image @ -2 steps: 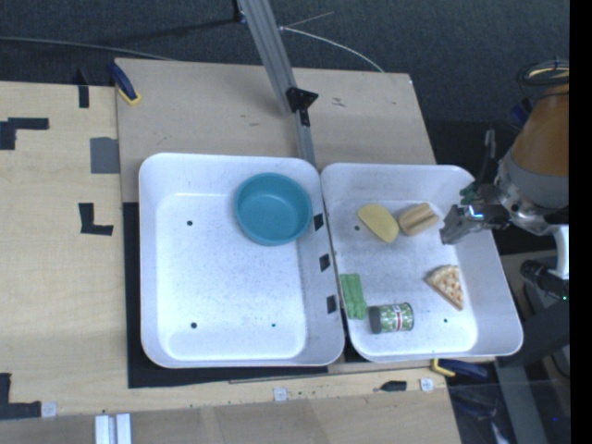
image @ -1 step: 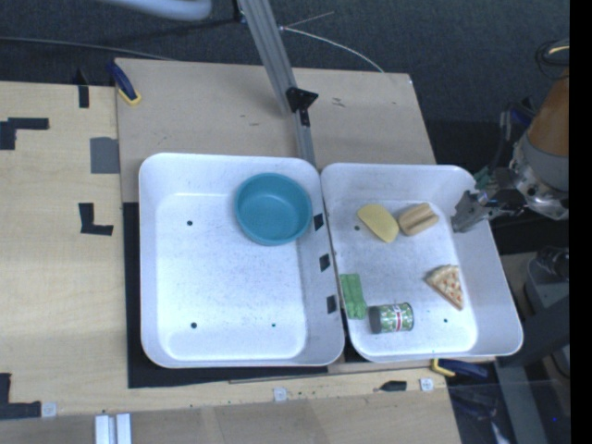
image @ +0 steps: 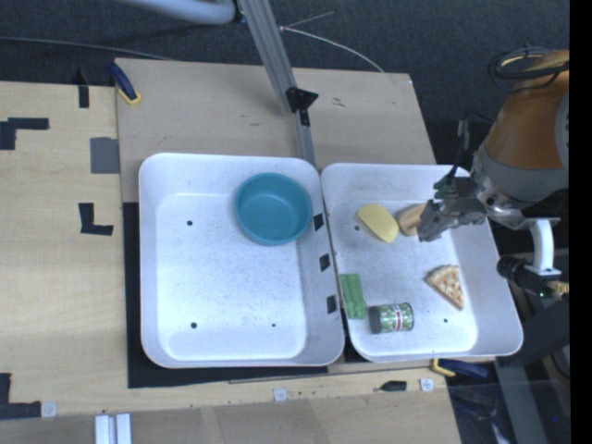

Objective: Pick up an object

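Two shallow white bins: left bin (image: 176, 331), right bin (image: 490, 340). Dark two-finger gripper (image: 433, 222) sits low near right bin's far edge, touching a small tan rounded lump (image: 410, 219); grip state unclear. Beside it: one pale yellow oval piece (image: 377, 222). Toward near edge: one orange pizza-slice wedge (image: 448, 286), one green flat strip (image: 353, 295), one small dark can (image: 392, 318). Left bin: one round blue bowl (image: 273, 208), far edge.

A blue bowl (image: 273, 208) sits upright at the far right of the left bin. In the right bin: a yellow lemon (image: 377, 222), a tan piece (image: 411, 219) touching it, a pizza slice (image: 447, 286), a green block (image: 352, 295), a can (image: 391, 318) lying on its side
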Action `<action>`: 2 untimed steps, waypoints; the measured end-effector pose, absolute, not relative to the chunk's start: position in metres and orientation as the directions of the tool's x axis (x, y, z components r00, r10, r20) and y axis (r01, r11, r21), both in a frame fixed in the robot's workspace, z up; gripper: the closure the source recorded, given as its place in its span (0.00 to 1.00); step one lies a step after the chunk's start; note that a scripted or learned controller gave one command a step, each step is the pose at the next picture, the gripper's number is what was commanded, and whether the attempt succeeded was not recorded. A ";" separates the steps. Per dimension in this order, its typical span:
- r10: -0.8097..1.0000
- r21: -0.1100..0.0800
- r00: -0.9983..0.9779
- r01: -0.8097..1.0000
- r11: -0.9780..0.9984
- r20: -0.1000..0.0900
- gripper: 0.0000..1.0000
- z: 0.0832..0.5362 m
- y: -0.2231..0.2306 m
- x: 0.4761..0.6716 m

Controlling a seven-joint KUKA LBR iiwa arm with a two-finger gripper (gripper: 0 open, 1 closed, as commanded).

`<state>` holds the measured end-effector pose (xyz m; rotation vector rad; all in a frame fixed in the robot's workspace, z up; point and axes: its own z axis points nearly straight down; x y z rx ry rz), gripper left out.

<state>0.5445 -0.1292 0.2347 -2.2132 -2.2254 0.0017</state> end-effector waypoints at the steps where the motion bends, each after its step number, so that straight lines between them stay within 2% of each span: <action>1: 1.000 -0.004 -0.006 1.000 0.006 0.002 1.00 0.222 -0.074 0.540; 2: 1.000 -0.004 -0.007 1.000 0.007 0.002 1.00 0.223 -0.015 0.525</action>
